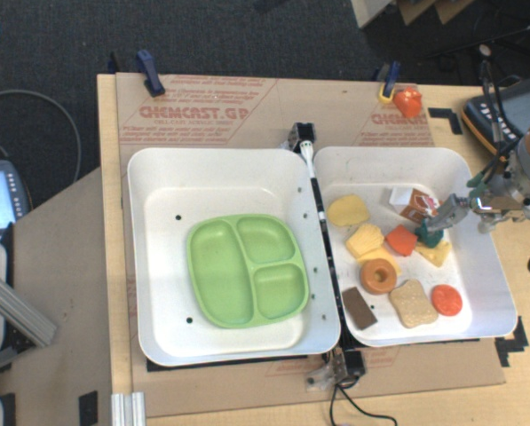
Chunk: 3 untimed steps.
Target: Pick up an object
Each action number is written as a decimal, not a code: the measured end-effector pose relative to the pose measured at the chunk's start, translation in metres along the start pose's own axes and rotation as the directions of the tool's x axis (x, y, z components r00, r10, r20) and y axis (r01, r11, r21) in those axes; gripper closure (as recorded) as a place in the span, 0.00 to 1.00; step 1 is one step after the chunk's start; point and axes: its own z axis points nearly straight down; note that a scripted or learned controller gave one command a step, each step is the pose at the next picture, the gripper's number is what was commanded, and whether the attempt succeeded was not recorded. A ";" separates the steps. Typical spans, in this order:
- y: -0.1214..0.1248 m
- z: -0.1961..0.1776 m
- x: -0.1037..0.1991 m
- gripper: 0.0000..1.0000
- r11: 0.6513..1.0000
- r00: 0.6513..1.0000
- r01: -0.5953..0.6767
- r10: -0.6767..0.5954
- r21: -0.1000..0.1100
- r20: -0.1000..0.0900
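Toy food pieces crowd the right bin: a yellow wedge, a red block, an orange ring, a tan slice and a red disc. The gripper reaches in from the right, its teal-tipped end just above the yellow wedge (whether its fingers are apart or together I cannot tell). Bare floor shows along the bin's far wall. A green divided tray sits in the left bin.

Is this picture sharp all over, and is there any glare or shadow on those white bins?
In the camera view, the green plate and toy foods like the doughnut look fairly sharp; the gripper is softer and slightly blurred. The left bin is evenly lit, with soft shadow along its inner walls and no harsh glare. The right bin looks bright but not washed out.
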 end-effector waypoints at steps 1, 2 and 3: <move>-0.040 0.118 0.052 0.00 1.000 1.000 0.002 -0.002 0.015 -0.007; -0.035 0.151 0.061 0.00 1.000 1.000 0.000 0.000 -0.001 0.000; -0.035 0.148 0.062 0.00 1.000 1.000 -0.003 0.003 -0.006 0.005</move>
